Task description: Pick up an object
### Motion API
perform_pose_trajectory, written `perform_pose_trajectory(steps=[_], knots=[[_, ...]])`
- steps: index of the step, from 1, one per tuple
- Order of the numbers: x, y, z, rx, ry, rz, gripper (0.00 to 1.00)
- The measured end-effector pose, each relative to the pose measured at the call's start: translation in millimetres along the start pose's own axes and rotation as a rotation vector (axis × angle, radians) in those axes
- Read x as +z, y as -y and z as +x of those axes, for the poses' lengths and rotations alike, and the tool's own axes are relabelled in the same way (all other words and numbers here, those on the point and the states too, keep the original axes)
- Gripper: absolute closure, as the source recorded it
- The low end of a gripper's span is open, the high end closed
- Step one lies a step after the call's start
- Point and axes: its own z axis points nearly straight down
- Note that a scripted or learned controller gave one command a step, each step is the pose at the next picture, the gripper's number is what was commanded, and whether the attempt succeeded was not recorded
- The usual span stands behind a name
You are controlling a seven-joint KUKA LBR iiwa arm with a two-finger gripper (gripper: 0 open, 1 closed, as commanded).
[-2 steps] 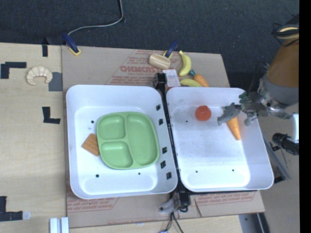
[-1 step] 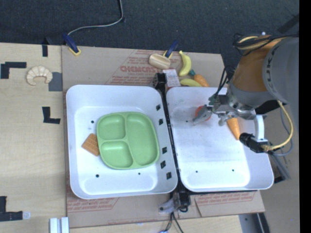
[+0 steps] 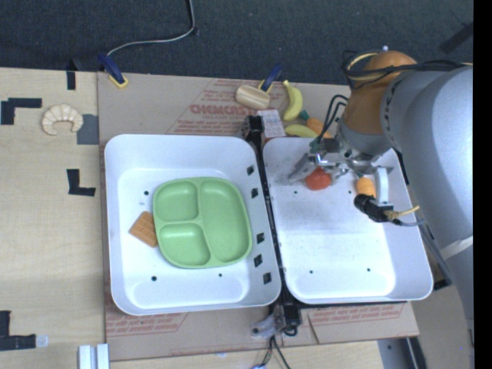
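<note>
The jaws (image 3: 321, 167) hang low in the right bin (image 3: 346, 237), near its back edge. They sit right over a small red tomato (image 3: 317, 180), touching or almost touching it. I cannot tell if they are open or closed. A small orange thing (image 3: 367, 185) lies just beside them. In the left bin (image 3: 127, 206) a green plate (image 3: 202, 222) has three parts.
</note>
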Motion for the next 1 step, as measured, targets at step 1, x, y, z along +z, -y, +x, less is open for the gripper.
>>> perform_pose_trajectory(steps=[1], knots=[[-9.8, 0.0, 0.0, 0.000, 0.001, 0.000, 1.00]])
